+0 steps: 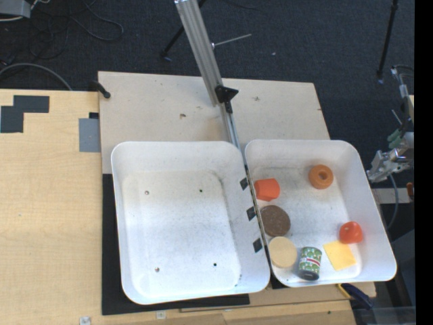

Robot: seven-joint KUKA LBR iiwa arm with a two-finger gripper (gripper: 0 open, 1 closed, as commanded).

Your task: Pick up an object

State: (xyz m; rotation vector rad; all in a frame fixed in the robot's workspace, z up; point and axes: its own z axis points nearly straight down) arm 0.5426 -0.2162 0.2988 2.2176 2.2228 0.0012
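White right bin [298,143] on desk [54,181], carrying orange block [267,189], brown disc [275,220], beige disc [283,252], striped can [310,263], yellow block [339,255]. Hanging just beyond its right rim, pincer [387,162], opening impossible to tell. Approach pending, seemingly; needing swinging in, lowering over one piece.

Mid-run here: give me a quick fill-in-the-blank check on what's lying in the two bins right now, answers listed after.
1. All the loose objects lie in the ____ white plastic bin as the camera sees it.
2. The orange ring-shaped doughnut toy sits nearest that bin's ____ edge.
3. The yellow square block lies just right of the small ____ printed can.
4. The dark brown round disc lies between the orange cup and the ____ round disc.

Missing words: right; far; green; tan
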